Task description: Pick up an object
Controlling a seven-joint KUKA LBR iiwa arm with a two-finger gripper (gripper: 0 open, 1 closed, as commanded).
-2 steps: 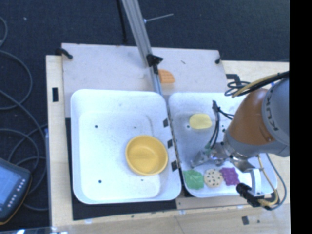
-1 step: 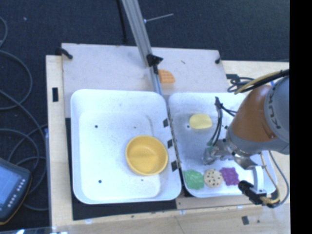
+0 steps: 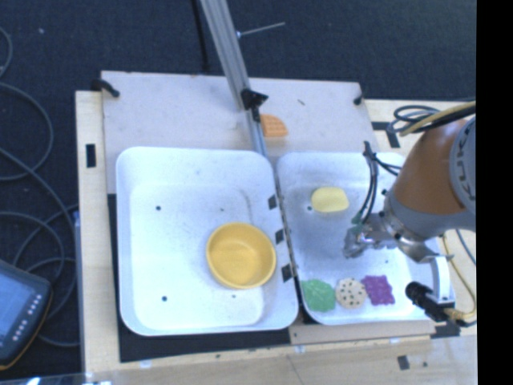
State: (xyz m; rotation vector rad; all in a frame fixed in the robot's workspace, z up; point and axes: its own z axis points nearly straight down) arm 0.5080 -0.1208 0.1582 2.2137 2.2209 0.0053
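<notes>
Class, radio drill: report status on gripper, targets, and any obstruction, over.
Gripper over right bin, nothing seen held. Pale yellow piece behind it; green, cookie, purple pieces along near wall. Yellow bowl in left bin, out of the way.

A robotics lab: a plywood counter (image 3: pixel 192 107) carries two white bins (image 3: pixel 160 175), loose cables (image 3: pixel 32 207) trail over dark carpet, an aluminium mast (image 3: pixel 228 46) rises behind.

Dark carpet floor (image 3: pixel 120 22), wooden bench (image 3: pixel 92 215)
</notes>
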